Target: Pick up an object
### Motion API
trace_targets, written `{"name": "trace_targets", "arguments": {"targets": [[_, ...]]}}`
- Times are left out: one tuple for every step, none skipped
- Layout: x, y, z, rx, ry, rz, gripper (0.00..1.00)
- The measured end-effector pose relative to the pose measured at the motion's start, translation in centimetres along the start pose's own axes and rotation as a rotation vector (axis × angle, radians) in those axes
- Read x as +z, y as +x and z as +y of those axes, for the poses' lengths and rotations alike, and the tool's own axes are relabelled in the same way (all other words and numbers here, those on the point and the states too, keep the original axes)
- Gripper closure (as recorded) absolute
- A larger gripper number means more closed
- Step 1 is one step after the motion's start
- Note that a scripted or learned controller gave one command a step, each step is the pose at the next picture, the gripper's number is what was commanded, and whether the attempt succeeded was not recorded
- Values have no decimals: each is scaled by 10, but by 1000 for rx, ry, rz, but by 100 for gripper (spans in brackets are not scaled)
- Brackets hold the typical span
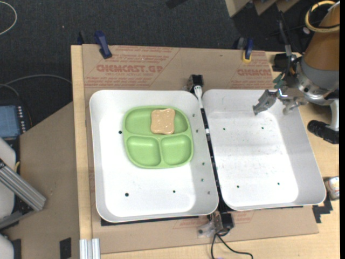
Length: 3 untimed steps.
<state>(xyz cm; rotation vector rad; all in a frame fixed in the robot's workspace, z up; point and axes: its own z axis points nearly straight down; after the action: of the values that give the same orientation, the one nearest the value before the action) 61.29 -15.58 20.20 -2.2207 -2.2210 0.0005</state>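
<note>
A tan slice of toast (pixel 162 121) lies in the far compartment of a green divided plate (pixel 158 137), which rests in the left white bin (pixel 151 198). My gripper (pixel 276 102) hangs over the far right corner of the right bin (pixel 259 166), well away from the toast. Its two grey fingers (pixel 263 102) are spread apart with nothing between them.
The grey arm with its orange band (pixel 323 47) comes in from the upper right. A black divider bar (pixel 207 144) runs between the two bins. Blue and yellow clamps (pixel 102 45) hold the cardboard sheet at the bench's back edge.
</note>
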Motion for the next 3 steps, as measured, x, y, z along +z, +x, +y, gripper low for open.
{"name": "trace_targets", "arguments": {"targets": [[-11, 0, 1, -1, -4, -1, 100], [-171, -18, 49, -2, -24, -8, 100], [-178, 130, 55, -14, -6, 3, 100]]}}
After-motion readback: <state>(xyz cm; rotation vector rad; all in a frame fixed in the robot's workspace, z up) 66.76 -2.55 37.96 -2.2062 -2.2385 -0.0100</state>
